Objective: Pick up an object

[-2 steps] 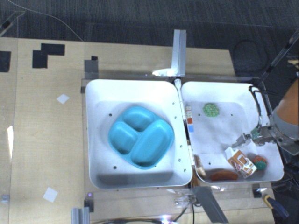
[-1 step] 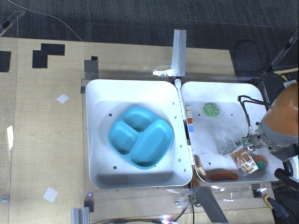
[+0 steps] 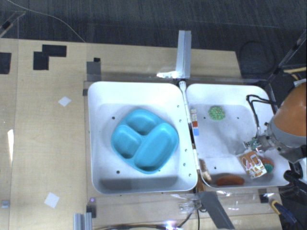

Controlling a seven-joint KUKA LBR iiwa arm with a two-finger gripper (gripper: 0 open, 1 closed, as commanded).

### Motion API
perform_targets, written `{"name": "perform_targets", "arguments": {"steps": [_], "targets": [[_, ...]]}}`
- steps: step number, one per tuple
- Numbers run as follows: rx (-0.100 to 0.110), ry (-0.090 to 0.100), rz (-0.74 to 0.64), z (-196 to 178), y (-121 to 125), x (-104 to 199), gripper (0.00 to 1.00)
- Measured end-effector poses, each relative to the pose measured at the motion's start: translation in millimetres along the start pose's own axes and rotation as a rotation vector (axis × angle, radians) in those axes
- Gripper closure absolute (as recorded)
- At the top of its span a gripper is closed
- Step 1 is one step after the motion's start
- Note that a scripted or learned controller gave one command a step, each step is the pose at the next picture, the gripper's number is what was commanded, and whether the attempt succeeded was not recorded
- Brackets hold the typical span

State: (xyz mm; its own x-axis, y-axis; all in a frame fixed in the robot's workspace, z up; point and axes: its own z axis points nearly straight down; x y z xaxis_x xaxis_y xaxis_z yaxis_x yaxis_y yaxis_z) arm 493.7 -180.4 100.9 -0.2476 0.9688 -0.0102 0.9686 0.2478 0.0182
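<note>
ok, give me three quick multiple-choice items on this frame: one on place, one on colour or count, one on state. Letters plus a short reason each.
1. Where does the divided plate lie?
A. left bin
B. right bin
C. on the bench

2. What colour is the small round ball in the right bin?
A. red
B. green
C. white

3. How does the plate sit?
A. upside down
B. standing on its edge
C. flat, compartments facing up

Answers:
1 A: the blue plate rests in the left bin.
2 B: it shows green against the white floor.
3 C: its three compartments are open to the camera.
</note>
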Motion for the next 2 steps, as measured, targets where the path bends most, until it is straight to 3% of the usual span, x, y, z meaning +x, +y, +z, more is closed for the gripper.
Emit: {"name": "perform_targets", "arguments": {"steps": [1, 2], "targets": [[0.000, 0.000, 0.000, 0, 0, 0, 0.00], [-0.004, -0.002, -0.001, -11, 2, 0, 1.00]]}}
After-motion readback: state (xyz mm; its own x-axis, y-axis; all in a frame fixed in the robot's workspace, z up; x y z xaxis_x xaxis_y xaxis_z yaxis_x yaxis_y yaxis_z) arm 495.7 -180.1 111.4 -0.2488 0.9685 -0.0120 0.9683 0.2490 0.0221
